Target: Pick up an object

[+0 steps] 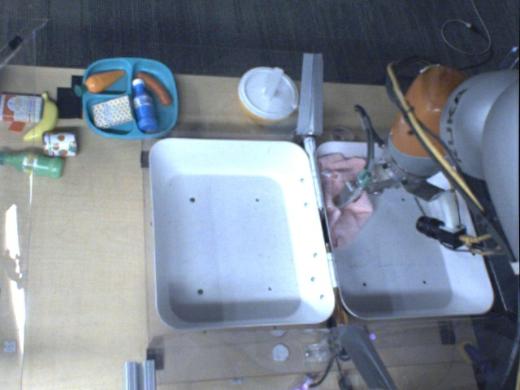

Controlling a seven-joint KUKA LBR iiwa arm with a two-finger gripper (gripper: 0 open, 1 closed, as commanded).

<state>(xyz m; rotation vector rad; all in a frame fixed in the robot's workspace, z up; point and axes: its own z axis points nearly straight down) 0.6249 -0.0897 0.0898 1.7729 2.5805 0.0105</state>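
Camera view: end effector [357, 187] low over pink cloth [348, 210] in right bin [422, 287], finger state seemingly indiscernible.

The arm [479, 128] runs off the right edge, so most of its bulk is cut away, and it covers the far right corner of the right bin [406, 291]. The gripper [357, 187] sits low over the pink cloth [345, 201], too small and dark to make out its fingers. The cloth's far end slips under the wrist. Over on the left, the carton [18, 109] is clipped by the edge, and its label, like the small can's [60, 144], is too blurred to read.
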